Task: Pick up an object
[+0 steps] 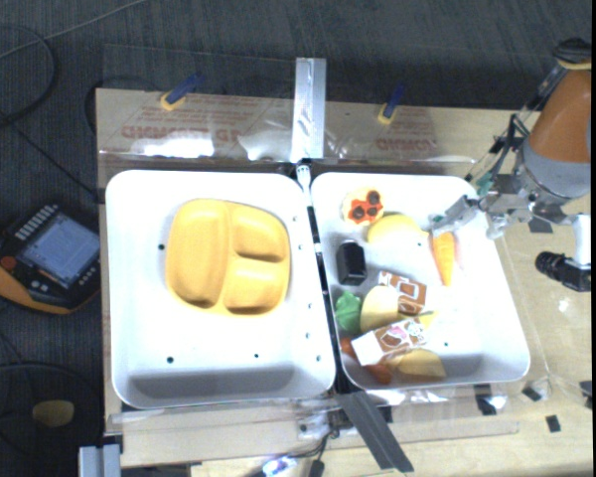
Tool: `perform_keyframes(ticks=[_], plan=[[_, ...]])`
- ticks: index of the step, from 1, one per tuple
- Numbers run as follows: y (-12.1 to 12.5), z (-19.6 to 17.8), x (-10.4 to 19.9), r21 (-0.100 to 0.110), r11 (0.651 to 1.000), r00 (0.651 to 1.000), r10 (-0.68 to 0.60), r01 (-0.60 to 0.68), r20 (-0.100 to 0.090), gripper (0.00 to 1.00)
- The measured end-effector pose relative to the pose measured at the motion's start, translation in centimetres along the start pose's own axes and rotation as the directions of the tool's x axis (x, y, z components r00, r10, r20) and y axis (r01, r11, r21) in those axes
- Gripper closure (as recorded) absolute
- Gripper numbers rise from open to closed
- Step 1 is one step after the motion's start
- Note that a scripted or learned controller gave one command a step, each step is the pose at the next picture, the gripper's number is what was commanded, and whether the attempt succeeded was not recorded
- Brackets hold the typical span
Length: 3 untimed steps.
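Carrot [444,256] lies in right bin [507,306], below tool [474,214].

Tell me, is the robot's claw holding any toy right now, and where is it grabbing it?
Nothing looks held. The gripper hangs over the right bin, next to the carrot, with no toy between its fingers. Whether they are open or shut cannot be told.

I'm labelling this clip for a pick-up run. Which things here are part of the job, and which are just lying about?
Part of the job:
- tool at the right bin's upper right edge
- carrot
- black block
- green piece
- small cartons

Lying about:
- yellow divided tray in the left bin
- handheld pendant on the floor
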State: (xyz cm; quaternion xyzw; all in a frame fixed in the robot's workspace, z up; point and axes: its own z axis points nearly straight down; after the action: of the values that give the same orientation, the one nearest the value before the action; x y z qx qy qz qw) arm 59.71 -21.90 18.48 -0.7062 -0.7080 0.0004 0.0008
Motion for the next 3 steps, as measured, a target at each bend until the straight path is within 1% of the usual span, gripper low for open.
perform_keyframes(ticks=[1, 2, 3], plan=[[3.1, 8.7, 0.5, -0.009, 0.995, 0.995, -0.104, 0.104, -0.005, 0.00], [3.3, 6.3, 2.6, 0.000, 0.976, 0.976, -0.216, 0.216, 0.005, 0.00], [0.9, 9.1, 0.6, -0.005, 0.961, 0.961, -0.275, 0.275, 0.000, 0.00]])
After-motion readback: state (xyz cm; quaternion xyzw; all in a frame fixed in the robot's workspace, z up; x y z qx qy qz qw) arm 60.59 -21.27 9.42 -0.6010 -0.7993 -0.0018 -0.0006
